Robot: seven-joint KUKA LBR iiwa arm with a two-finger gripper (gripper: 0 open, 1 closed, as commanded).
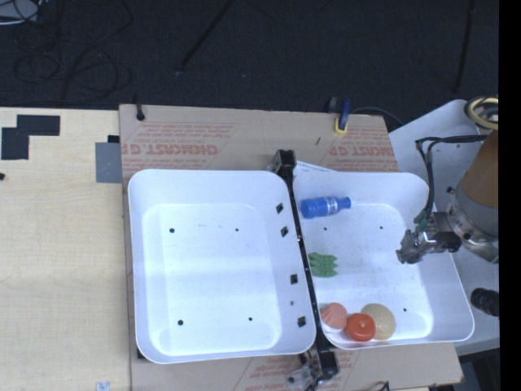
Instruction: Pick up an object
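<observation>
While the gripper [411, 249] hangs over the right-hand side of the right bin [444, 300], at the right middle of the frame, nothing shows between its fingers; whether they stand apart or closed cannot be told at this size. Task status, as judged: no object lifted; approach, grasp and lift all remain.

Contents, right bin:
- blue bottle [324, 207], lying on its side at the bin's upper left, cap toward the right.
- green item [322, 265], small and leafy, near the divider, left of centre.
- pink round piece [333, 316], red round piece [360, 327] and tan round piece [379, 320], clustered touching along the bin's lower edge.

Left bin [146, 218]: white, shallow, centre of the frame.

Surroundings: black divider rail [297, 251] between the bins; cardboard sheet [203, 141] under both; pale bench top at far left.

Obstacles, as judged: every object lies well apart from the gripper, to its left; the clustered three crowd each other and the bin wall, leaving little room for fingers.
</observation>
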